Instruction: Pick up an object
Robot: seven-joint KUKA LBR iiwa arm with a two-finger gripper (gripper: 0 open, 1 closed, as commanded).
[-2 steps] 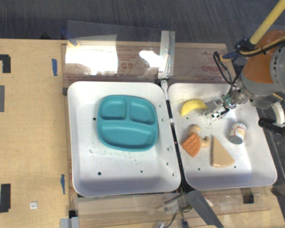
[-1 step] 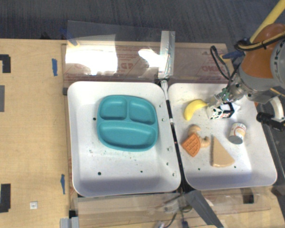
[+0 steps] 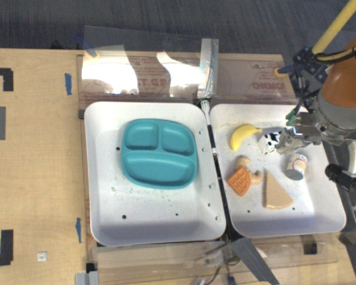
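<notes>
The jaws (image 3: 285,140), whose spread I cannot tell, hover low in the right bin (image 3: 326,218), likely lining up a pick, with a black-and-white toy (image 3: 270,141) just beside them and the banana (image 3: 243,135) further off.

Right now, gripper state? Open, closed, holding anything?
Gripper: cannot be told. It sits low in the right bin, over a small black-and-white object beside the banana; nothing is visibly held.
</notes>
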